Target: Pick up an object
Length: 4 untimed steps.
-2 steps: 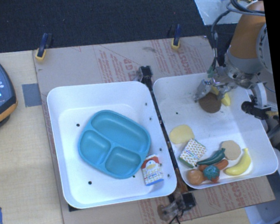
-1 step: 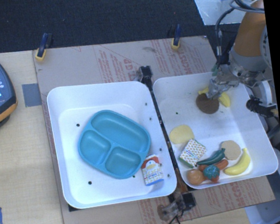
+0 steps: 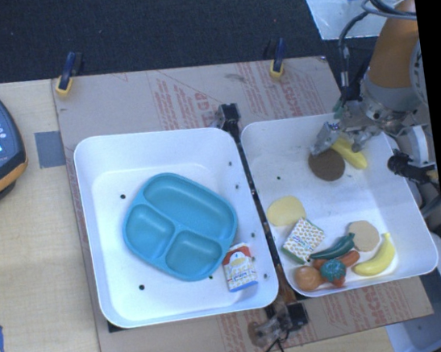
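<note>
While the gripper (image 3: 344, 139) hangs, finger state indiscernible, touching the round brown disc (image 3: 327, 166) below; centre squarely before closing.

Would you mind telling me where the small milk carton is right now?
The milk carton stands in the left bin, at its near right corner, just beside the blue divided plate.

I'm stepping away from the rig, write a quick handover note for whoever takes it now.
Gripper: low over the far end of the right white bin, beside a small yellow piece and a round brown disc; grip state unclear.
Other toy food, including a yellow banana, lies at that bin's near end.
Left white bin: blue divided plastic tray, small carton.
Done: nothing visibly lifted.
Left: grasp and raise one object.
</note>
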Motion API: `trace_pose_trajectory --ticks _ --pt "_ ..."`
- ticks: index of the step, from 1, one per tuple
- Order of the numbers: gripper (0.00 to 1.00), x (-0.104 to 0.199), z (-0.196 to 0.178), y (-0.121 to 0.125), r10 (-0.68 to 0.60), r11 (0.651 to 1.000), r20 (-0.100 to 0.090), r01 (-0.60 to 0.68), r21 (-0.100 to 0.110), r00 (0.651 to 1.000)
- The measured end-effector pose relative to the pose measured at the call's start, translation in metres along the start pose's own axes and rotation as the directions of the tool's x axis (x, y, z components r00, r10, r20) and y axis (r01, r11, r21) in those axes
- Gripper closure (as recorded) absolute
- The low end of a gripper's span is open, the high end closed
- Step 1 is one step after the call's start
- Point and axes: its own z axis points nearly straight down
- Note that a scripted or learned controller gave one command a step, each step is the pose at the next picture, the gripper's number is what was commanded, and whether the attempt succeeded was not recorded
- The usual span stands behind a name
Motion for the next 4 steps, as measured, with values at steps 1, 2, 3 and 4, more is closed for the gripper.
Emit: trace_pose_trajectory --ticks 1,2,3,4 --pt "0.00 0.010 0.020 -0.094 0.008 1.000 0.013 -0.008 -0.008 1.000" --pt "0.00 -0.011 0.017 -0.024 0.009 1.000 0.013 -0.009 -0.012 1.000" --pt "0.00 -0.009 0.017 -0.003 0.010 1.000 0.013 -0.010 -0.013 1.000" --pt "0.00 0.022 -0.011 -0.002 0.009 1.000 0.012 -0.009 -0.013 1.000"
